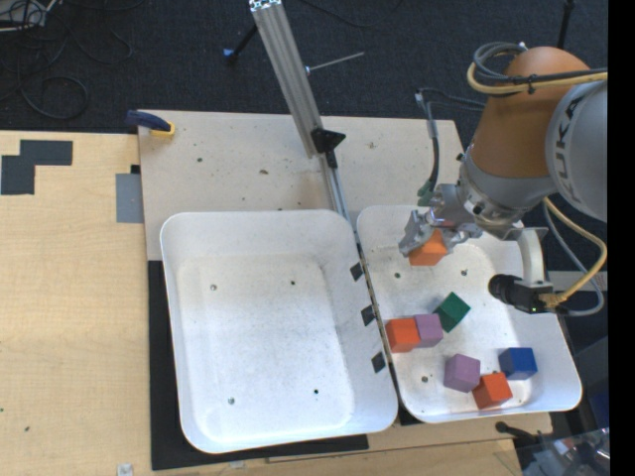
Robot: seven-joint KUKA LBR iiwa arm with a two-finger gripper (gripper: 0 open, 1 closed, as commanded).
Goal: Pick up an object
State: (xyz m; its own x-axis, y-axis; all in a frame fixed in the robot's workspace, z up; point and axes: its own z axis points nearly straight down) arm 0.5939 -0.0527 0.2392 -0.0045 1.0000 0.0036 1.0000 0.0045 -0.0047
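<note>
The grey arm (556, 127) reaches in from the right, its orange band uppermost, wrist bent down over the far end of the right bin (568, 385). The jaws (429, 238) are closed on an orange block (429, 253) — it sits between the fingers, raised over the bin floor. The arm's upper part is cut off by the frame edge. Below lie a green cube (452, 310), an orange cube (402, 334) touching a purple cube (429, 329), and further blocks — purple, orange, blue.
</note>
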